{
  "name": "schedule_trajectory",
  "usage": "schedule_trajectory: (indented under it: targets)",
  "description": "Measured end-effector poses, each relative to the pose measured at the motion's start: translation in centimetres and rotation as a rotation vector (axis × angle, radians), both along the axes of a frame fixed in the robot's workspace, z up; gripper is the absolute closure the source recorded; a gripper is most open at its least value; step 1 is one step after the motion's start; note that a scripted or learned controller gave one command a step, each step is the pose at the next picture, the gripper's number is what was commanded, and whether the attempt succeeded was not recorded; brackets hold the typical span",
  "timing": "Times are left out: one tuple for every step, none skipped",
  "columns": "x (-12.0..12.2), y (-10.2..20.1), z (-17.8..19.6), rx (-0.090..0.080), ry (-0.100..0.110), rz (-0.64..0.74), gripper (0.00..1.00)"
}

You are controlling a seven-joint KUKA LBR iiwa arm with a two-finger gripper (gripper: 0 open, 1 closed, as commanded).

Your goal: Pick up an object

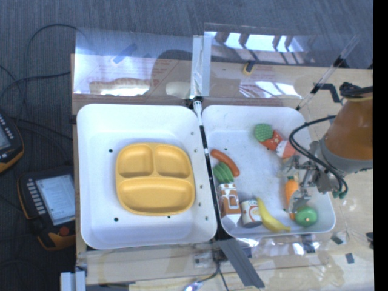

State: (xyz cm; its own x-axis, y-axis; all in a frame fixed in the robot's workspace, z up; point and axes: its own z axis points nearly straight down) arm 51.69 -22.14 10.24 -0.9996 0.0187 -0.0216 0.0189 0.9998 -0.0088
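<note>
The right bin [242, 123] holds several toy foods. An orange carrot [291, 193] lies near its right wall, with a green apple [305, 216] just below it and a yellow banana [271, 218] to the left. My gripper [304, 185] hangs low over the right side of this bin, right beside the carrot's upper end and partly covering it. A green round fruit [262, 131] and a red and white piece [277, 143] lie further back. A red sausage [224, 160], a green cucumber [223, 173] and two small cans [229, 200] sit by the left wall.
The left bin [97, 132] bears a yellow divided plate [154, 177]. Black cables [303, 138] loop from the wrist over the right bin's far corner. The divider between the bins [203, 144] runs close to the sausage and cucumber.
</note>
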Motion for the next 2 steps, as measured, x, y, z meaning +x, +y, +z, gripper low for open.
schedule_trajectory:
  targets:
    - [-0.9, 0.0, -1.1, 0.007, 0.003, -0.067, 0.0]
    - [-0.7, 0.1, 0.0, 0.004, -0.001, -0.065, 1.0]
